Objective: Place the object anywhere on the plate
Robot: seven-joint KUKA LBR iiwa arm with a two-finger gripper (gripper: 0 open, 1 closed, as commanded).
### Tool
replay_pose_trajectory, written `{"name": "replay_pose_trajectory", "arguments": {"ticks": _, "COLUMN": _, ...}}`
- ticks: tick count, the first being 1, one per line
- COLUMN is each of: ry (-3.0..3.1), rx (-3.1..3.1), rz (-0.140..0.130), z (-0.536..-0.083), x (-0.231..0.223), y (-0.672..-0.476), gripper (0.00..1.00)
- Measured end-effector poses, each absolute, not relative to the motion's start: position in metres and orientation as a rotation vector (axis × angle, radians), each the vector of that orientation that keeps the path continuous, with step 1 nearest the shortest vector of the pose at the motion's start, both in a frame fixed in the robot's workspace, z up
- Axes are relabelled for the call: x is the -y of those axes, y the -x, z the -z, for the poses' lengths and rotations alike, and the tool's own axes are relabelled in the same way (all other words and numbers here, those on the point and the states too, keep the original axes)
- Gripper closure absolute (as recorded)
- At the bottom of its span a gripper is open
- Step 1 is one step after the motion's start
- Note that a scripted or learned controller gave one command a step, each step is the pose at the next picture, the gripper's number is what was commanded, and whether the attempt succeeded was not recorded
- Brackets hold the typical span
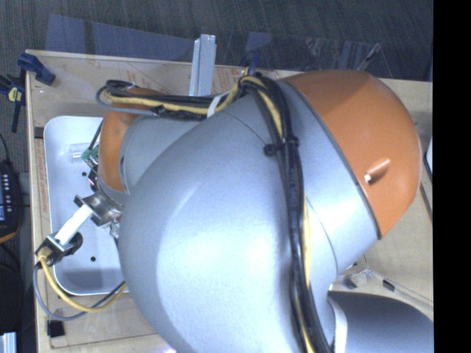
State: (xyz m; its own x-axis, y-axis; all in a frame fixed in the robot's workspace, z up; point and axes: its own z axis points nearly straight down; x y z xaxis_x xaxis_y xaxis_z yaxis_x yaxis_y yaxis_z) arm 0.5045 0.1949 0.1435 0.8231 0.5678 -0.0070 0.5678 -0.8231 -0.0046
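The grey arm (243, 226) looms closest to the lens, its broad casing covering most of the table (73, 68). An orange band (360, 145) caps its upper right. A bundle of black and yellow cables (291, 197) runs along the casing from the bottom edge to the top.

At the arm's left end the wrist dips into the left white bin (59, 134). There the end effector (96, 204) is largely tucked under the casing, and whether it is apart, together or clamped on anything cannot be told. A white bracket (70, 228) juts from it towards the bin's near corner, trailing a yellow cable (73, 300) over the rim.

The object's position relative to the end effector cannot be told, since the arm covers that part of the bin.

Farther back, a blue clamp (33, 66) grips the table's far left corner. A metal post (204, 65) stands at the far edge, with dark floor (221, 6) beyond.
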Motion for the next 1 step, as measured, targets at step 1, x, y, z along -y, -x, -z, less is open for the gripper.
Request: {"name": "replay_pose_trajectory", "arguments": {"ticks": 1, "ry": 2.659, "rx": 1.668, "rz": -0.004, "z": -0.2363, "x": -0.2064, "y": -0.5607, "gripper": 1.0}}
